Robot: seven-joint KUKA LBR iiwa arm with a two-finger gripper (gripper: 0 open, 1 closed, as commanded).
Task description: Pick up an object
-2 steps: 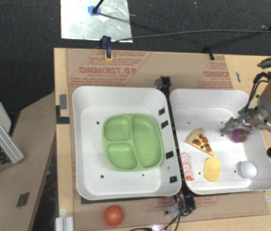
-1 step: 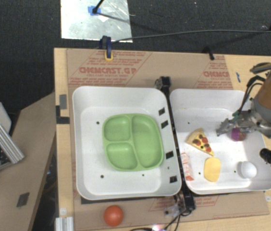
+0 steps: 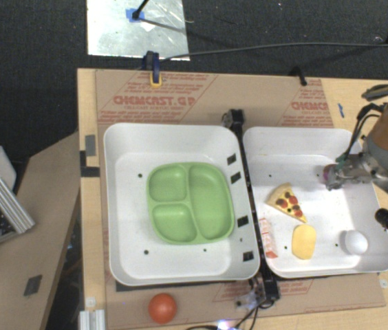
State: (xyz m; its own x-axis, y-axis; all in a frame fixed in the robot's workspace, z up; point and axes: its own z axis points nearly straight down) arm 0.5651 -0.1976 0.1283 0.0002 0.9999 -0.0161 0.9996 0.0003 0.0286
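Looking down at two white bins, I see my gripper (image 3: 333,176) low over the right bin (image 3: 297,143), near its right side; whether its fingers are apart or together I cannot tell. A toy pizza slice (image 3: 287,202) lies just left of it, a yellow piece (image 3: 304,242) and white egg (image 3: 353,241) nearer the front. A green divided plate (image 3: 190,203) sits in the left bin (image 3: 128,184).

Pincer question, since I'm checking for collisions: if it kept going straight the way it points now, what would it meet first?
The pincer points toward the picture's left. The bare floor of the right bin comes first, probably; the pizza slice lies lower in the picture, off that line. Depth is unclear.
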